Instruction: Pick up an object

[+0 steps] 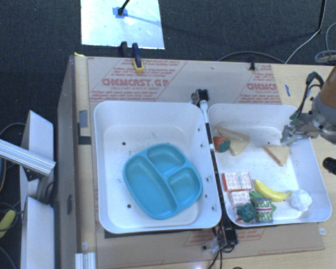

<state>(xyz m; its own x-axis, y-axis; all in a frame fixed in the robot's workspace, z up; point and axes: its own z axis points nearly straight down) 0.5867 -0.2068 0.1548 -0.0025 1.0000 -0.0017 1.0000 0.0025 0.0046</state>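
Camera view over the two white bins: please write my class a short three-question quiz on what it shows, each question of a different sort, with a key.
1. True or false: the blue divided plate lies in the left bin.
2. Which item lies nearest the pincer?
A. the banana
B. the tan wedge
C. the white crumpled ball
3. Fill in: the banana lies in the ____ bin.

Key
1. True.
2. B. The tan wedge lies just below the pincer at the right bin's upper right; the banana and the ball lie lower down, near the front wall.
3. Right.
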